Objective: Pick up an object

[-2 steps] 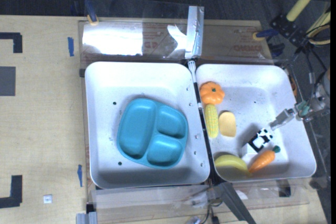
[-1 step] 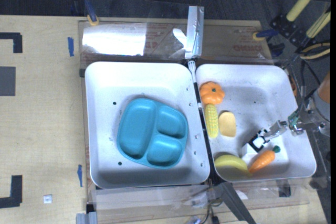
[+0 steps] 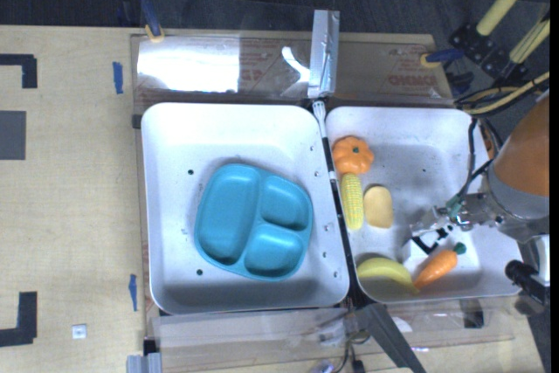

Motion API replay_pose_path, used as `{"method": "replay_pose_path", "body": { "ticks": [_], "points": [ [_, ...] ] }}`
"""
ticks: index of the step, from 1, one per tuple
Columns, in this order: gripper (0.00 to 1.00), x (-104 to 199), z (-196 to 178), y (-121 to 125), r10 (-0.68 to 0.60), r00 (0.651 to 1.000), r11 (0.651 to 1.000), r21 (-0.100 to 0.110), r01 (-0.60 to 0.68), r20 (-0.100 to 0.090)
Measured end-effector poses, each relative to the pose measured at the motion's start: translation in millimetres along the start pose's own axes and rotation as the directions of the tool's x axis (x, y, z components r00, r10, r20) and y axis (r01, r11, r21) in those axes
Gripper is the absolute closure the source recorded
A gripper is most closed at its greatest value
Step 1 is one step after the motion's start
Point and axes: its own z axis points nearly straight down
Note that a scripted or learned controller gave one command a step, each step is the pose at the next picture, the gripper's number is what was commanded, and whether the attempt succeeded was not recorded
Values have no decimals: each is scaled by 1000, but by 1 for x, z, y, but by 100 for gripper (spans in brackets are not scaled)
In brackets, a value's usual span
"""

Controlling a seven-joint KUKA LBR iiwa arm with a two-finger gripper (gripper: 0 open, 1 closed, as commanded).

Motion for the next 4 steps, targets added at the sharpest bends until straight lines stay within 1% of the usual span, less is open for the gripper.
{"method": "replay_pose_path", "body": {
  "ticks": [1, 2, 3, 4],
  "points": [
    [0, -22, 28, 40, 79, 997, 997, 21, -79, -6],
    [0, -35, 31, 124, 84, 996, 996, 25, -84, -11],
    [0, -33, 32, 171, 57, 998, 998, 27, -57, -11],
    [0, -33, -21, 178, -125, 992, 992, 17, 125, -9]
  ]
}}
